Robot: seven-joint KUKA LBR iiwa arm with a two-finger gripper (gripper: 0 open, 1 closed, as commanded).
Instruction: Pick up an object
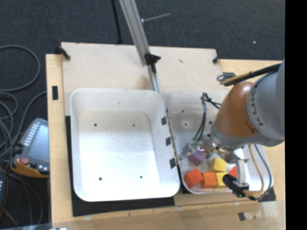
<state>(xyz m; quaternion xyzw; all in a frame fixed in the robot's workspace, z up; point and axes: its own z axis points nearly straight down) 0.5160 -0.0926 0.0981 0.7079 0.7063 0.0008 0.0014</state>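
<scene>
The arm [249,109] reaches in from the right and hangs over the right bin [184,109], its orange band and grey body covering much of that bin's right half. The jaws sit somewhere beneath the wrist, near the cluster of blocks, but the arm's bulk hides them, so I cannot tell how far apart they stand or whether anything is between them.

The blocks lie crowded in the near end of the right bin. A purple block [196,157] sits just under the wrist, nearest the arm. Below it, an orange block [193,177] rests against the bin's near left corner, with a second orange block [209,180] just beside it on the right. A yellow block [218,164] lies to the right of the purple one, and another yellow block [223,178] sits near the bin's front rim. A small red piece [233,170] shows at the right edge of the cluster, partly covered by the arm's hardware.

The left bin [120,143] stands beside the right one, their walls touching along the middle. Both bins rest on the tan surface [100,66]. A metal pole [136,28] slants up from the back of the surface, between the 2 bins. Black cables [19,75] lie on the dark floor to the left, by a handheld controller [33,147].
</scene>
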